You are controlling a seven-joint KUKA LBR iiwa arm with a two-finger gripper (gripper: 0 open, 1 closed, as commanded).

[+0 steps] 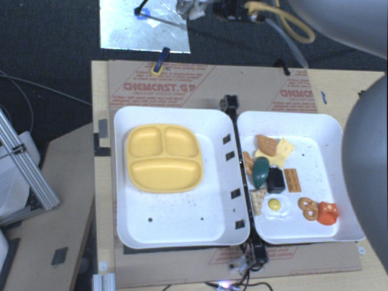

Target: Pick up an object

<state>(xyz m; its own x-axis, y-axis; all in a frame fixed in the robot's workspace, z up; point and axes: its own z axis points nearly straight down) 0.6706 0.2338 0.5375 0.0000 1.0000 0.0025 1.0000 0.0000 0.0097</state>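
White plastic bins lie side by side on the cardboard-covered table [182, 80], toy food in the right one.

Left bin [176, 223] carries a yellow three-compartment plate [163, 158]. Right bin [321, 132] carries a dark green toy vegetable [260, 171] touching a black block [276, 179], a fried-egg toy [274, 205] just below them, a brown pretzel [308, 208] beside an orange-red piece [327, 213]. The gripper [195, 2] sits at the top edge, well apart from both bins; whether its fingers are open or closed cannot be told.
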